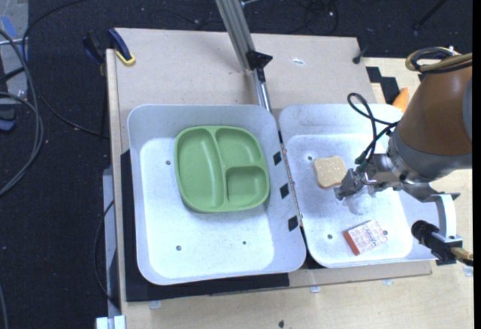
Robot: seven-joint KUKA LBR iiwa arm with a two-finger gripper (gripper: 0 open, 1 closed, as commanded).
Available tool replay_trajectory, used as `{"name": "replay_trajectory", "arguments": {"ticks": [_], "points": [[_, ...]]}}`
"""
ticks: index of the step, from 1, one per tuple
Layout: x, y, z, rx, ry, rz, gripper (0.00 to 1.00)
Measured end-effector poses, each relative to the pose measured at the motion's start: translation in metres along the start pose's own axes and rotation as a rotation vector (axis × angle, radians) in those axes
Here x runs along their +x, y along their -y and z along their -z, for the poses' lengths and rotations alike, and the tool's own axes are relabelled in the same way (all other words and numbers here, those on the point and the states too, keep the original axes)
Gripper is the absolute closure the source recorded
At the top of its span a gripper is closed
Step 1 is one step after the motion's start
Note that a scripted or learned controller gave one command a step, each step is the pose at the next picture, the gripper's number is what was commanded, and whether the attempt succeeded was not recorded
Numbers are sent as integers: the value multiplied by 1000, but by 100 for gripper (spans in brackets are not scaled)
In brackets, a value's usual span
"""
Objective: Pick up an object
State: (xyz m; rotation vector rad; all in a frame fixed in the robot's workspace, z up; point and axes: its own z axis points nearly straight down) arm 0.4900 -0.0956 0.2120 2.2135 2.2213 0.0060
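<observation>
the tool [350, 190] hangs low in the right bin [301, 121], at the end of the grey arm [440, 132] coming in from the right; whether it is apart or together cannot be told from this slant. just beside it, to the left, lies a tan, rounded, bread-like slab [329, 170], matte and soft-edged. nearer the front rests a flat red-and-white packet [366, 236], rectangular and printed. in the left bin [143, 170] sits a smooth green plastic tray [222, 168] with three compartments. both shallow white bins rest on the pale wooden desk [180, 64].
</observation>
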Motion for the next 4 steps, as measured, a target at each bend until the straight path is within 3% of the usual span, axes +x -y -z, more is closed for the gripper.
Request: {"name": "replay_trajectory", "arguments": {"ticks": [1, 4], "points": [[0, -2, 34, 3, 0, 0, 100], [155, -42, 34, 5, -3, 5, 100]]}}
